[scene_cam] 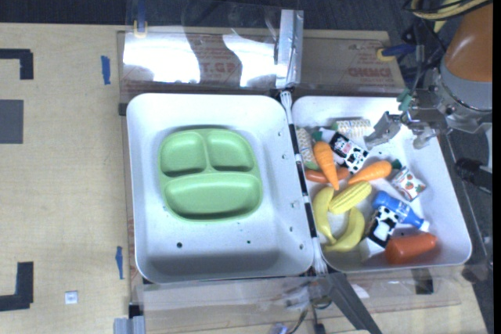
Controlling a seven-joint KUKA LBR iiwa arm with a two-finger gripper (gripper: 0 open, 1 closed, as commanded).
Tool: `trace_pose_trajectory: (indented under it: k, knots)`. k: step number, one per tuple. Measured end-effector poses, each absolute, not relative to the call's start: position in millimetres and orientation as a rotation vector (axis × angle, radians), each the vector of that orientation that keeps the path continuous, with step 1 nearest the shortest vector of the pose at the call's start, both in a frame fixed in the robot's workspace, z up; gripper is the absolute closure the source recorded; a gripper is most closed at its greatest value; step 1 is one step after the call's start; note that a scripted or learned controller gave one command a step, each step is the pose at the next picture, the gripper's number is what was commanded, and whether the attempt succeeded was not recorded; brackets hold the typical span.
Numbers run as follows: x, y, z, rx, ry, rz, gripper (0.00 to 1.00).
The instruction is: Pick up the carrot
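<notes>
Carrot point(369, 172) lying slantwise just above the banana point(342, 203) amid clutter; judged light, rigid, smooth plastic, best pinched across thick middle; gripper point(399, 127) hovering above, fingers apart, empty.

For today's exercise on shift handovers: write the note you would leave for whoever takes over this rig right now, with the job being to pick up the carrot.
Gripper: at the upper right of the right bin, above the pile, holding nothing that can be seen.
Carrots: one carrot lies near the bin's left wall; a second carrot lies slantwise mid-bin, above the banana. Both rest in the clutter.
Left bin: holds a green divided plate.
Done: no carrot lifted.
Left: lower onto a carrot, grip, lift. The mid-bin one looks nearer.
</notes>
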State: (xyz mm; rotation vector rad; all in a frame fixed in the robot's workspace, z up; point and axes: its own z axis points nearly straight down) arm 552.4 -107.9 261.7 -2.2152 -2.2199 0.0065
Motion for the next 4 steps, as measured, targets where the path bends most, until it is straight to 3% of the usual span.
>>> trace_pose_trajectory:
  k: [1,2,3,4]
  knots:
    - [563.8,-124,175,-2.365,-2.060,0.006,0.00]
    - [594.6,-171,115,-2.388,-2.078,-0.028,0.00]
    - [597.6,-173,107,-2.407,-2.062,-0.052,0.00]
    - [600.0,-172,115,-2.406,-2.065,-0.055,1.00]
